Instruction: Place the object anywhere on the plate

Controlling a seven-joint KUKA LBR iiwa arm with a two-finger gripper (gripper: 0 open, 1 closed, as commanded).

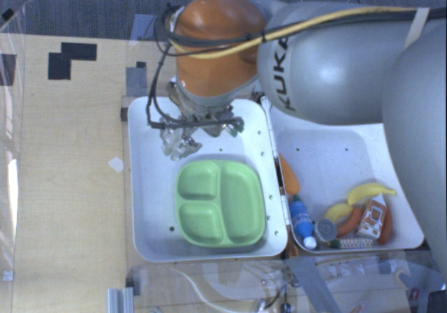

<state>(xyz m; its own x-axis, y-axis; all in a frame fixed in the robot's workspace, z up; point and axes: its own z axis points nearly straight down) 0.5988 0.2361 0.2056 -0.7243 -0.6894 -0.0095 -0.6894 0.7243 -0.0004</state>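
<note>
A light green plate (220, 201) with three compartments lies in the left white bin (143, 186), toward its front. My gripper (179, 142) hangs low over the back left part of that bin, just behind the plate's far left rim, under the orange band of the arm (213, 32). I see no object on the plate. The loose objects lie in the right bin (342, 147): a blue bottle (301, 216), a yellow banana (370, 193), a small carton (374, 217) and an orange piece (288, 179) against the divider.
The arm's big grey body (349, 46) covers the back of the right bin. The bin wall between the two bins (274, 165) runs just right of the plate. Pale bench top (63, 179) extends to the left.
</note>
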